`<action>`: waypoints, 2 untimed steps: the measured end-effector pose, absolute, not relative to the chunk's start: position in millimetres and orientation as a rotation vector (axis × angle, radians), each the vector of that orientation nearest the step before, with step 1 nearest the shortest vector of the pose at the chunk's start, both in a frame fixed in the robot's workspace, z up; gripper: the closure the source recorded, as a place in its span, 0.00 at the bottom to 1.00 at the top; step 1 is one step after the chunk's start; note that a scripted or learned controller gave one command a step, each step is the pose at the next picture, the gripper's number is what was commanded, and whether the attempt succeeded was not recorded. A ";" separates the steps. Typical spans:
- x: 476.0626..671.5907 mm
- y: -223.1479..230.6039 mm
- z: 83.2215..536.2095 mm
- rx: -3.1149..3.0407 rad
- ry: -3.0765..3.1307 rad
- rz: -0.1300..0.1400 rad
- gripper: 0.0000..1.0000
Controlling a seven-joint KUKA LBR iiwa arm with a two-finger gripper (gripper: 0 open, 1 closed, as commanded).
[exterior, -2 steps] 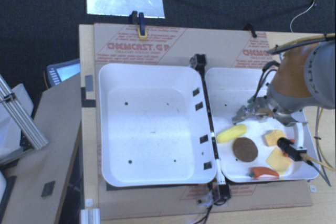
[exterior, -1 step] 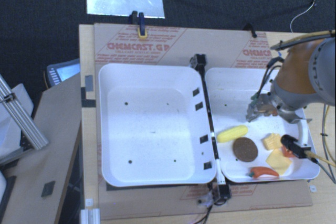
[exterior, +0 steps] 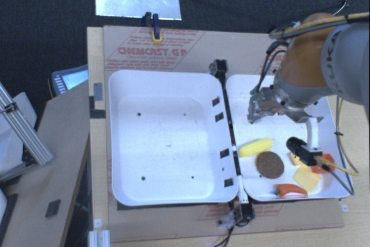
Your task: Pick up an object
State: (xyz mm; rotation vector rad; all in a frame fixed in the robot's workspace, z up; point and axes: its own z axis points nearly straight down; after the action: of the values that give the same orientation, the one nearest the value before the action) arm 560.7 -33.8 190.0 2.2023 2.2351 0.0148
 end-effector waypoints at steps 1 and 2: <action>536.2 62.3 278.1 2.201 2.237 0.018 1.00; 537.6 124.4 368.7 2.204 2.232 0.019 1.00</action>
State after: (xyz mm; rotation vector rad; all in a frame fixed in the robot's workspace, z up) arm 537.6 124.4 368.7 2.2042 2.2317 0.0191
